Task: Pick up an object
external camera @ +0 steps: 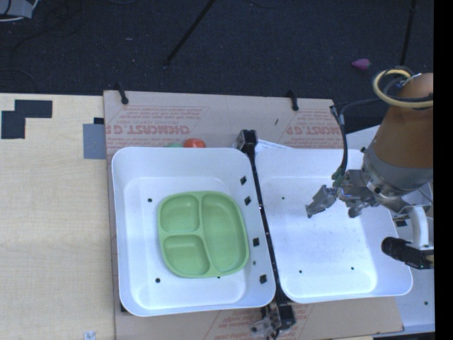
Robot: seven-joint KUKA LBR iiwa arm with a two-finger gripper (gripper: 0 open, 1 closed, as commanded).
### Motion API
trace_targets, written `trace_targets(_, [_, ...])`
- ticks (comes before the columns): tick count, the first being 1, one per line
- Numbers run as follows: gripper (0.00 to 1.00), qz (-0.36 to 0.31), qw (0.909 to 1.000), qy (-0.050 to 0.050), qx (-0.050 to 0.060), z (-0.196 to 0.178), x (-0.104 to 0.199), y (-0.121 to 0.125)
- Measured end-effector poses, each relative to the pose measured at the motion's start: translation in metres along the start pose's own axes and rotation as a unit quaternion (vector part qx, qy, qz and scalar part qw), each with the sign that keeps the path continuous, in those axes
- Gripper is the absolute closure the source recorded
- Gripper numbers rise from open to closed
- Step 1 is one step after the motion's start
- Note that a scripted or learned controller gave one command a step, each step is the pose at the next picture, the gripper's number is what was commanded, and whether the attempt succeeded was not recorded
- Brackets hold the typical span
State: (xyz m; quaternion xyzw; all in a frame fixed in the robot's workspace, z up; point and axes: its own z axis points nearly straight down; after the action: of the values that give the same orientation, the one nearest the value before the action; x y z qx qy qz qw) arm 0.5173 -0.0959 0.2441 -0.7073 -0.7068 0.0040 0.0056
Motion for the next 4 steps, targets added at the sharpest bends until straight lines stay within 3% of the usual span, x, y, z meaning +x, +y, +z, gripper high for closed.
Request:
trace_targets(1, [0.0,-0.001,1.0,-0.001,-0.005,-0.005,0.0,0.002])
trace_targets(4, [0.0,0.0,1.0,0.0,-0.003,0.156,0.0,-0.003])
